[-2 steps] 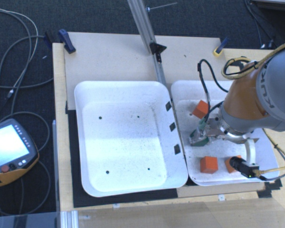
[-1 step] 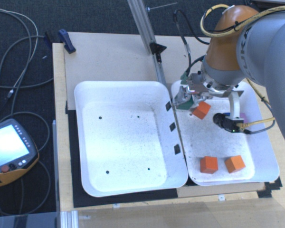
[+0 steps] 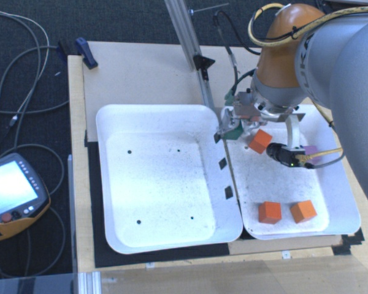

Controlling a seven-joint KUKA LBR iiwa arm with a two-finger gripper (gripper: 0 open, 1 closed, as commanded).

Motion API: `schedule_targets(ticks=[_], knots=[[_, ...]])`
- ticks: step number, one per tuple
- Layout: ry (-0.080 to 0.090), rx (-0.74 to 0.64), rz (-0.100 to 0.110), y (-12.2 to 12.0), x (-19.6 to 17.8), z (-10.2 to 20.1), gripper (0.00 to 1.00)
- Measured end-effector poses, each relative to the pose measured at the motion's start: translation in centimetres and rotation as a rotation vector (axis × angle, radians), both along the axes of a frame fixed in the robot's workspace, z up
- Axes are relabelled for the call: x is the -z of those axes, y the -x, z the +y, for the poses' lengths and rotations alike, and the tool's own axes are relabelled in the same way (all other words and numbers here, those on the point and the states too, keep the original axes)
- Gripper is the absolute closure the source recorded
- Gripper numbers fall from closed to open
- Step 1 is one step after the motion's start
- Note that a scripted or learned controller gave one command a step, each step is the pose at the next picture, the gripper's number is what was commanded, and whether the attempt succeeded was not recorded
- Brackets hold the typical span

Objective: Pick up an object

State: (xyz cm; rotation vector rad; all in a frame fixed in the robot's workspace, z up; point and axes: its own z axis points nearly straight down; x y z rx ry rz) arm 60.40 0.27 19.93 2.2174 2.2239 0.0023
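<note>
At the far left, off the bench, a teach pendant point(image 3: 12, 192) with a lit screen and an orange rim is seen lying on the dark carpet among loose cables point(image 3: 24, 72), presumably set aside because the arm is run by a program. A small blue clip point(image 3: 86, 52) lies at the bench's back left corner. The left bin point(image 3: 110, 127), a shallow tray of smooth white plastic with rounded corners, is speckled with fine dark marks and a few dots; no objects are seen in it. An aluminium post point(image 3: 184, 29) rises slantwise behind the seam where the two bins meet, and small black tabs are spaced along that seam. In the right bin point(image 3: 343, 213), the gripper point(image 3: 245, 127) is lowered near the back left corner; whether its claw is released or clenched cannot be told, since the wrist and its cabling cover the fingers. A matte orange block point(image 3: 260, 141), tilted on a corner, is seen just beside the gripper, and it cannot be judged to be held. Two more orange cubes point(image 3: 270, 212) point(image 3: 303, 211) rest flat near the front rim, side by side but apart, well clear of the arm. A purple piece point(image 3: 311, 150) is partly visible under the cabling.
</note>
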Motion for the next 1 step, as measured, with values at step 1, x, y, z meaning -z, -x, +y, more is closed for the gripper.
schedule_targets(ticks=[1], knots=[[-0.004,-0.005,0.009,5.71,0.02,6.96,1.00]])
